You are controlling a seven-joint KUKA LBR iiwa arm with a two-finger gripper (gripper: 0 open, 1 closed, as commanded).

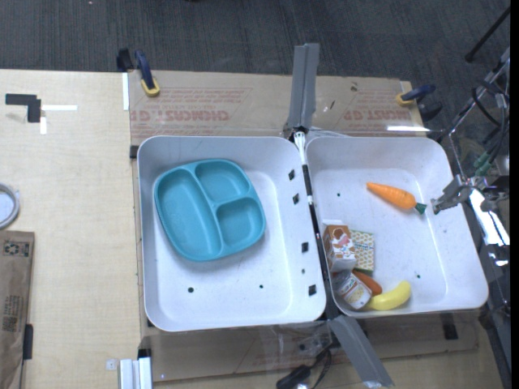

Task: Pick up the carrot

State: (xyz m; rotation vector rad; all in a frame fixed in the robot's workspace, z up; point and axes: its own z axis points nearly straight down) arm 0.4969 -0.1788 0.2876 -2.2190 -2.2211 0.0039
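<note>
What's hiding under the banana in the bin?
The banana lies partly over a small can and a red-orange thing, down in the right bin. Whatever part of them sits beneath the banana is covered, so I can't tell more.

You see two bins side by side. The left bin [162, 298] holds a plate [210, 208]. In the right bin [454, 286], the carrot [391, 195] lies behind a box [340, 246] and banana [390, 296].

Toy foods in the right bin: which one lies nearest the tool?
The carrot, lying alone near the tool; the banana and boxes cluster at the front.
</note>
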